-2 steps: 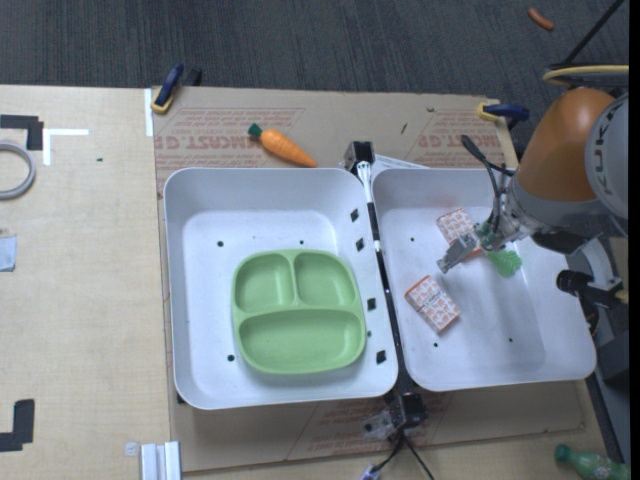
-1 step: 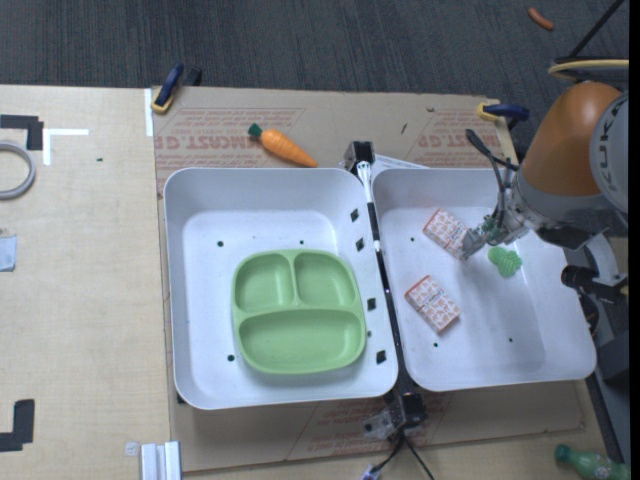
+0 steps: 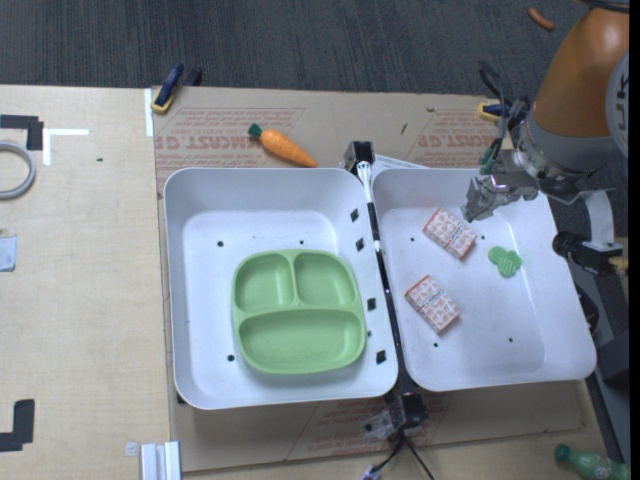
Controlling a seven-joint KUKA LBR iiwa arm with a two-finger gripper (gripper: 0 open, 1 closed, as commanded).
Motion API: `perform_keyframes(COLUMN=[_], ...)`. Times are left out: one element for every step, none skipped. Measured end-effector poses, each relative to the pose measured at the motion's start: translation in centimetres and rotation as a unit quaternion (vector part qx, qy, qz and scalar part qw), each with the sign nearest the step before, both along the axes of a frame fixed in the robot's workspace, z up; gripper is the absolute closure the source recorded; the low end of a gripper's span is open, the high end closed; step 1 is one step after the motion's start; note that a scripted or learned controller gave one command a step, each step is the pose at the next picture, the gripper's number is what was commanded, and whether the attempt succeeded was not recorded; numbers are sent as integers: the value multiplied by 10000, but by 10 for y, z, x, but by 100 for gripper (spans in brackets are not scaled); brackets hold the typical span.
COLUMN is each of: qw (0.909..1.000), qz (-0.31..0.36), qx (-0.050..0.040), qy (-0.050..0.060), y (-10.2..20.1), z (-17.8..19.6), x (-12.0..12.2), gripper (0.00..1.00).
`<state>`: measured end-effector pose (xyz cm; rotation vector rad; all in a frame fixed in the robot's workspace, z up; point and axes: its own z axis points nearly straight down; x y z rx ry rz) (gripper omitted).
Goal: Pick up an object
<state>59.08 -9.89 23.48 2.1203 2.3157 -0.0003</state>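
In the left bin (image 3: 190, 268) lies a green divided plate (image 3: 297, 311). In the right bin (image 3: 530, 338), two patterned blocks (image 3: 432, 302) (image 3: 449, 234) and a green toy (image 3: 505, 261). The end effector (image 3: 480, 206) hovers beside the farther block; its opening cannot be told. A toy carrot (image 3: 282, 145) lies on the table beyond.

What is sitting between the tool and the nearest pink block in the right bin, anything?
Nothing visible. The tool hangs over the right bin just to the right of the upper pink block, with bare white floor between them. The lower pink block and the small green piece lie off to the sides.
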Motion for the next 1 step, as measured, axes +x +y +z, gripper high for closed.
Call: perform_keyframes(qw=[10000], qz=[1], qx=[0], qy=[1], y=[0], z=[0], x=[0], gripper=[0])
